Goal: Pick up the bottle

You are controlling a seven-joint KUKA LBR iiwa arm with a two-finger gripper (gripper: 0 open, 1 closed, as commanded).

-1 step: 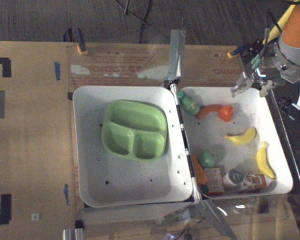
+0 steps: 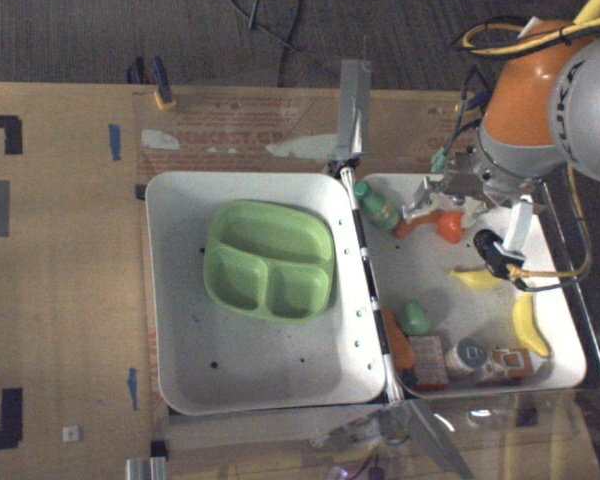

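The bottle (image 2: 378,209) is small and green with a green cap. It lies tilted in the far left corner of the right bin (image 2: 565,373), close against the divider between the two bins. My gripper (image 2: 432,200) hangs over the far part of that bin, just to the right of the bottle, under the grey and orange wrist (image 2: 525,108). A gap of white bin floor separates the gripper from the bottle. Nothing is visibly lifted off the floor.
An orange-red object (image 2: 450,227) lies under the gripper. Further forward are a yellow piece (image 2: 477,278), a banana (image 2: 528,325), a green ball (image 2: 414,317), a carrot (image 2: 397,342), a box (image 2: 427,360), a can (image 2: 470,353) and a carton (image 2: 505,365). The left bin (image 2: 175,358) holds a green divided plate (image 2: 270,260).
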